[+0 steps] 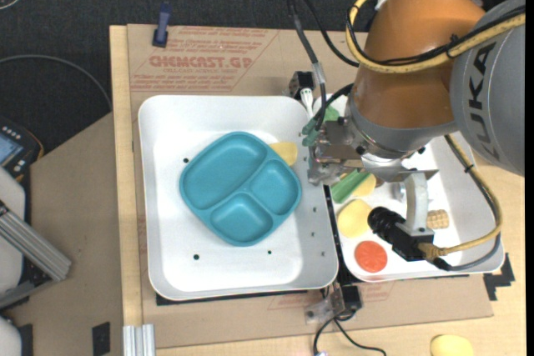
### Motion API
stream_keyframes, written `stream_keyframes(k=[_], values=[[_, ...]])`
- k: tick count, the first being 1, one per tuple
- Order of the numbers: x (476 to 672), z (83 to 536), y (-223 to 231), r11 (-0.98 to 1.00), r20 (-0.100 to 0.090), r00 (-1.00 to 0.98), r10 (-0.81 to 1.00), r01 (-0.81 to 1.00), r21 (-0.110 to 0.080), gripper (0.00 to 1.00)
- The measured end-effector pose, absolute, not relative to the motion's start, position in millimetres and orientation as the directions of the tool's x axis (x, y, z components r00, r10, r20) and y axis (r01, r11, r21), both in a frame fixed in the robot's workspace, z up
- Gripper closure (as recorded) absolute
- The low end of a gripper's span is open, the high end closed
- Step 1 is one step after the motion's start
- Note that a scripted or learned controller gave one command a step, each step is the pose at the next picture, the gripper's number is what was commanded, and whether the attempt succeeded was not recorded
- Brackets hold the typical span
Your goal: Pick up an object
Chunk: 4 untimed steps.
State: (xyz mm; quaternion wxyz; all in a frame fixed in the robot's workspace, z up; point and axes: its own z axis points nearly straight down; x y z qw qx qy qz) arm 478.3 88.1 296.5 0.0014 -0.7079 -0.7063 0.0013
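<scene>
Currently the arm's orange wrist housing covers most of the right bin (467, 179), and the gripper (327, 158) sits low at that bin's left edge, near the divide between the two bins; whether it is open or closed cannot be told, and nothing is seen held in it.

Candidate objects in the right bin:
- Green piece (352, 183): elongated, smooth, probably plastic toy food. Judged light and rigid. It lies just beside the gripper; take it across the narrow width.
- Yellow piece (353, 218): rounded, matte, likely light. The curved surface may slip; grip across the middle.
- Red-orange disc (372, 257): flat and low, hard to get under.
- Small tan textured piece (437, 220): near the bin's right side, partly behind a cable.

Left bin (158, 179): a teal divided plate (240, 188), three compartments, hard glossy plastic, wide and shallow. Judged awkward; only the rim offers a hold. A pale yellow item (284, 152) lies touching its upper right edge.
</scene>
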Motion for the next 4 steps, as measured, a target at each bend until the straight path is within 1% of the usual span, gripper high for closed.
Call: stream_keyframes(k=[1, 2, 3, 4], values=[[480.5, 414, 62, -0.001, 0.002, 0.001, 1.0, 1.0, 0.016, 1.0], [477.3, 267, 80, -0.001, -0.002, 0.001, 1.0, 1.0, -0.015, 1.0], [480.4, 357, 60, -0.001, 0.001, 0.001, 1.0, 1.0, 0.011, 1.0], [499.0, 231, 108, 0.004, -0.001, -0.004, 1.0, 1.0, -0.012, 1.0]])
